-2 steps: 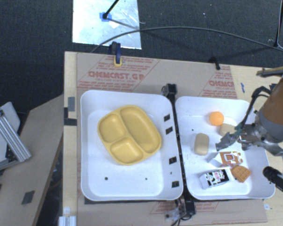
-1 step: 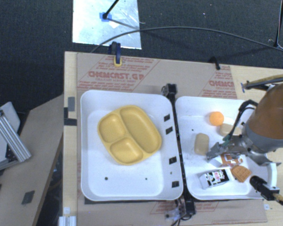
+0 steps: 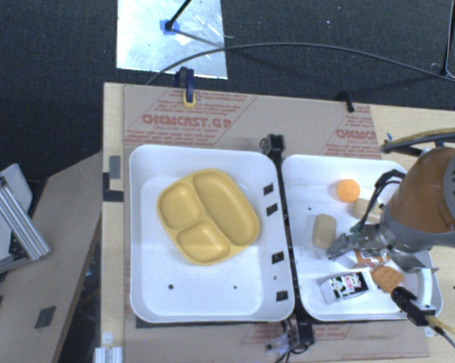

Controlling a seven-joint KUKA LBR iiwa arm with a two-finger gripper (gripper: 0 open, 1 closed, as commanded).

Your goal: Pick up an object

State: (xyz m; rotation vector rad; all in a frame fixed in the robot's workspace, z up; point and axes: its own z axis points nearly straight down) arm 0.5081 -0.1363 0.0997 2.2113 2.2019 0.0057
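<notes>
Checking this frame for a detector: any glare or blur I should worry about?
Camera view: lighting is even, shadows soft; the foil sheet glares, the white bins run bright but keep detail; the yellow tray and orange ball look sharp; the gripper is slightly soft.

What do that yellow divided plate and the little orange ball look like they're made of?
The yellow divided plate looks like moulded plastic: one even colour, smooth, rounded compartment ridges, a dull sheen. The orange ball is uniform and matte; it could be a light plastic or foam ball, but the picture leaves that open.
</notes>
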